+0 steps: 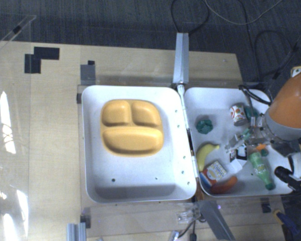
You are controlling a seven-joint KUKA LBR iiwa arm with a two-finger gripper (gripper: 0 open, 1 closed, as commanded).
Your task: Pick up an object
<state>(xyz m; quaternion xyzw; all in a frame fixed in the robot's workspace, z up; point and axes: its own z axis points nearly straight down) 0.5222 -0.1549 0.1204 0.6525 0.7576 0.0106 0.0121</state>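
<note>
The arm [291,107] comes in at the right edge of the frame, and most of it is cut off there; what shows is the orange band and a grey wrist below it. Its jaws sit low in the right bin [210,97], somewhere in the tangle of metal and small things at the middle right of the frame, and I cannot tell whether they are wide, narrow or holding anything (the parts blur into the clutter around them).

The right bin holds the loose objects. A small dark green lump [205,125] lies alone toward the bin's upper left. A little white and red can [237,113] lies near the bin's top, just left of the wrist. A yellow banana [205,153] lies along the bin's left wall. Below it, in the lower left corner of the bin, a red thing [223,185] with a small printed packet [216,170] resting on it; what either really is, I cannot make out. A green bottle [261,168] lies tilted toward the lower right, just beside the gripper's hardware.

The left bin [90,149] carries one thing, a yellow divided tray [132,127] with three compartments, sitting in the bin's upper half.

Both bins rest on the pale wooden table [40,134], with black cables [231,9] trailing over the dark floor along the top of the frame.
</note>
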